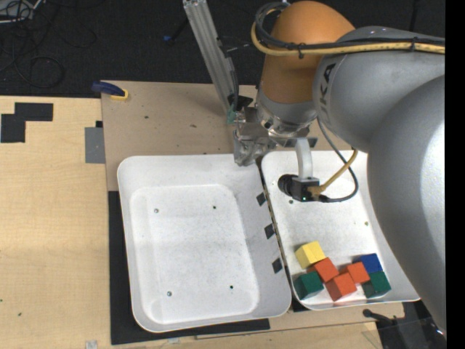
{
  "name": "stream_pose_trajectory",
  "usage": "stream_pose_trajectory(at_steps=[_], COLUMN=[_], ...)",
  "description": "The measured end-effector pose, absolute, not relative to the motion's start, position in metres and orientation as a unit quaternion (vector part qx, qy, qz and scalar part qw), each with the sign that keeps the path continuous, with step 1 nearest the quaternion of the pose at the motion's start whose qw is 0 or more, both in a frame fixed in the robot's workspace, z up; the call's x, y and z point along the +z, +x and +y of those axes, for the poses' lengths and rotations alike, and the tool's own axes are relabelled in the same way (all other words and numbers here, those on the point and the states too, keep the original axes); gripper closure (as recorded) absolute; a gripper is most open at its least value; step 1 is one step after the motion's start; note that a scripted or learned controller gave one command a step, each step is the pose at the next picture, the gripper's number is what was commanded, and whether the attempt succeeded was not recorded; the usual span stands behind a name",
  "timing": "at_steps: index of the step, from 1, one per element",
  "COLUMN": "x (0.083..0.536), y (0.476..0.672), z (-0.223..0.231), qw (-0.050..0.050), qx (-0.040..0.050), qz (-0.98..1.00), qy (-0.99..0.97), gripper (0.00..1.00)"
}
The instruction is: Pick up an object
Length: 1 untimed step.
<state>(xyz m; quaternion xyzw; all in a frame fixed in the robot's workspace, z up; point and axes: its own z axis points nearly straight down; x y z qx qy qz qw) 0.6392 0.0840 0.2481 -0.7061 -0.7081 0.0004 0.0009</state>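
blocks (340, 270): small coloured cubes clustered at the near end of the right bin (356, 217); orange, red, yellow, blue and green ones, several touching or leaning on each other
handling: judged light, rigid, flat-faced, not fragile; painted faces may be a bit slick; a squeeze across two opposite flat sides should do
best pick: yellow block (311, 253) sits at the far edge of the cluster, far side free; likely cleanest to take; the red one touches its near corner, so it may get nudged
risk: packed neighbours leave little finger room in the middle of the pile
left bin (145, 195): white, alongside the right one, black clips between
gripper (251, 147): at the bins' far rim, well apart from the blocks; nothing seen held; finger spread cannot be told from here
arm (385, 122): grey, orange band above wrist, overhangs the right bin
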Motion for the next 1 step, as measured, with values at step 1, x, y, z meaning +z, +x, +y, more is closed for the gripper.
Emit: stream_pose_trajectory(at_steps=[1], x=[0.2486], y=[0.6381], z=[0.0842], qw=[0.001], qx=[0.0016], qz=[-0.709], qy=[-0.705], gripper=[0.00])
